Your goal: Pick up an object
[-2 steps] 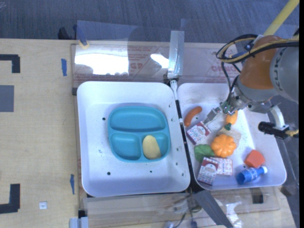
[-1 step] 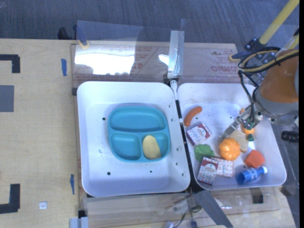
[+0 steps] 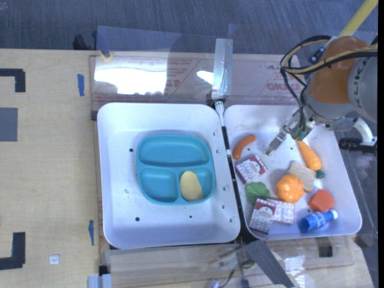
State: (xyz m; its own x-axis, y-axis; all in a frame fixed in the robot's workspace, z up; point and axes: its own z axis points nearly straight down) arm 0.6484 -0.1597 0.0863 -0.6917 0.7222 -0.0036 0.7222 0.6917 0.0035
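Note:
My gripper [image 3: 287,137] hangs over the back of the right bin [image 3: 347,179], its two fingers spread with only white bin floor between them. An orange sausage [image 3: 243,146] lies just to its left, and a carrot [image 3: 309,155] just to its right. Toward the front sit a red-and-white packet [image 3: 250,168], a bread slice [image 3: 302,174], an orange fruit [image 3: 290,188], a green vegetable [image 3: 257,191], a red piece [image 3: 322,200], a second packet [image 3: 270,213] and a blue bottle [image 3: 317,221].
The left bin [image 3: 114,161] holds a blue divided plate [image 3: 174,158] with a yellow lemon-like piece [image 3: 191,185] in its front right compartment. A clear sheet and a metal post [image 3: 222,68] stand behind the bins. The arm's orange band [image 3: 333,71] is at the upper right.

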